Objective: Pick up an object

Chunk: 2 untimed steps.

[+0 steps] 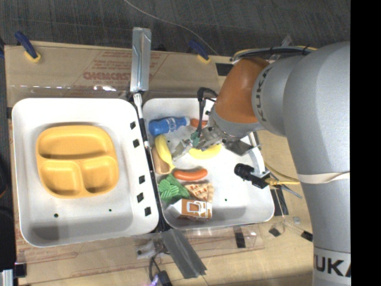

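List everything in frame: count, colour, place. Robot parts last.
bins: 2, white, side by side on the bench
tray: 1, yellow, three compartments, in the left bin
bottle: 1, blue with white cap, right bin, top left
banana: 1, yellow, right bin, along the left wall
yellow item: 1, under the gripper, kind unclear
hot dog: 1, red, right bin, centre
green item: 1, below the hot dog
waffle: 1, tan
carton: 1, brown and white, bottom edge
arm: 1, grey, orange band
gripper: 1, over the right bin
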Available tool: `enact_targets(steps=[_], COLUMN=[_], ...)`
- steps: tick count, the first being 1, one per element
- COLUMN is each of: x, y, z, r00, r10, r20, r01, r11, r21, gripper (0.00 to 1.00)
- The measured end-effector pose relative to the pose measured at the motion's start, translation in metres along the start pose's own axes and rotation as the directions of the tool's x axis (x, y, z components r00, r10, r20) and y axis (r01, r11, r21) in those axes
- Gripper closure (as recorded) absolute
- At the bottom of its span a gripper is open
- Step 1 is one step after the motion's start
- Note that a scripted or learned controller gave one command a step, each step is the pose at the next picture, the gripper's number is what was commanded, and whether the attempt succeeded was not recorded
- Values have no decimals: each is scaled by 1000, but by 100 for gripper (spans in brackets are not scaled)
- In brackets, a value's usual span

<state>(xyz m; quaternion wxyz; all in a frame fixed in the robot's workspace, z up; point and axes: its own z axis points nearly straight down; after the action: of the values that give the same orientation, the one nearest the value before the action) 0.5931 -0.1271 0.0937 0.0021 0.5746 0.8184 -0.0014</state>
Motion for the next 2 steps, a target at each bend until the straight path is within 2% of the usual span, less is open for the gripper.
enact_targets(steps=[1, 2], x=[1, 12], y=[1, 37], z=[-10, -17], r00=[1000, 910], r10=[-4, 415], r20=[-2, -5], r01=[4, -415], r11=[1000, 910], r21=[0, 4], gripper=[100, 100])
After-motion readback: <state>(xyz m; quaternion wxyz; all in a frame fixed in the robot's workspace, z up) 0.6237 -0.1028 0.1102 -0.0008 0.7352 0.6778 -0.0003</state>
